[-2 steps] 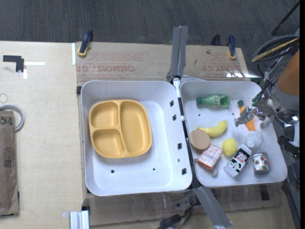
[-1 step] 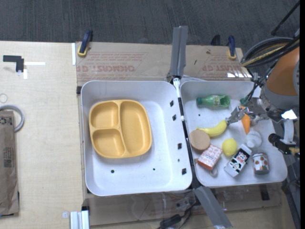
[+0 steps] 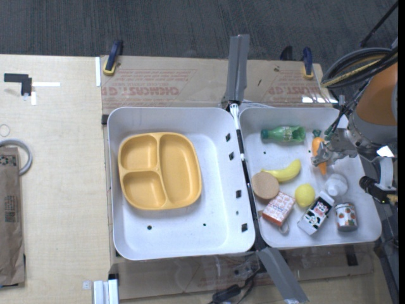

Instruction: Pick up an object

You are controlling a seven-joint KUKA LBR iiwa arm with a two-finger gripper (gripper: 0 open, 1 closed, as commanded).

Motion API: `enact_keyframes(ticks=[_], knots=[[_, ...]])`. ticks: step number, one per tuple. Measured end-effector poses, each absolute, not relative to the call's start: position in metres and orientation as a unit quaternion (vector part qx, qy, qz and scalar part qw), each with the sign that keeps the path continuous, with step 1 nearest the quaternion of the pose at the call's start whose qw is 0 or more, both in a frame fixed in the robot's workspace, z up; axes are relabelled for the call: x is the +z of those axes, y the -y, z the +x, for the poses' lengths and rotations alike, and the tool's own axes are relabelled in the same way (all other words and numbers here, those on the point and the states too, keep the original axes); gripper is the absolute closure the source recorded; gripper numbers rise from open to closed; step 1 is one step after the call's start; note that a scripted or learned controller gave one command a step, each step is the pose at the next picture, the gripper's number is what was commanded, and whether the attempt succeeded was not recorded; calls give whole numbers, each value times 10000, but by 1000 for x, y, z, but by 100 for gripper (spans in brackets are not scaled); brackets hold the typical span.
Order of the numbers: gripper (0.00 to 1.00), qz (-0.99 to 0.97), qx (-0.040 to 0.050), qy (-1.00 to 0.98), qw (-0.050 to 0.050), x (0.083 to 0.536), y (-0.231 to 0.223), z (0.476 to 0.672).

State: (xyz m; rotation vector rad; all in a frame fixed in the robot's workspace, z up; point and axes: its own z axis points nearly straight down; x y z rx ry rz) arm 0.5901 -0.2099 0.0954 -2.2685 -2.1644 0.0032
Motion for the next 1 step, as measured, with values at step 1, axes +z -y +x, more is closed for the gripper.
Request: enact_keyframes(ticks=[1], knots=[[100, -6381, 14, 7699, 8, 196, 181, 565]])
